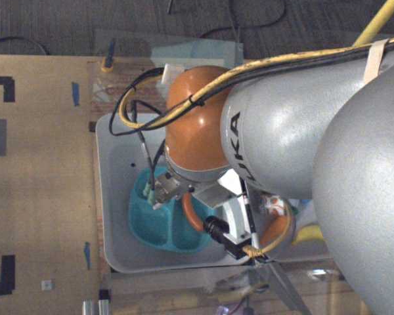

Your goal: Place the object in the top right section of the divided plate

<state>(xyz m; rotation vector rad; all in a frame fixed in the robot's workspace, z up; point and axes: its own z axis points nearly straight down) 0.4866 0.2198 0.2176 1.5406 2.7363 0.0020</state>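
Hanging low over the teal divided plate [159,225] in the white bin [115,176], gripper [159,192] too hidden to tell its state, probably at the placing step, needing a careful drop into the top right part.

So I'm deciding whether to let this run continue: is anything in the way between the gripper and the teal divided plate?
Nothing visible stands between them: the gripper is already over the teal divided plate's upper part. The arm hides the plate's right side, so I can't check there.

Glossy teal plastic divided plate [154,225], smooth white bin [115,176], matt wooden bench [39,195]
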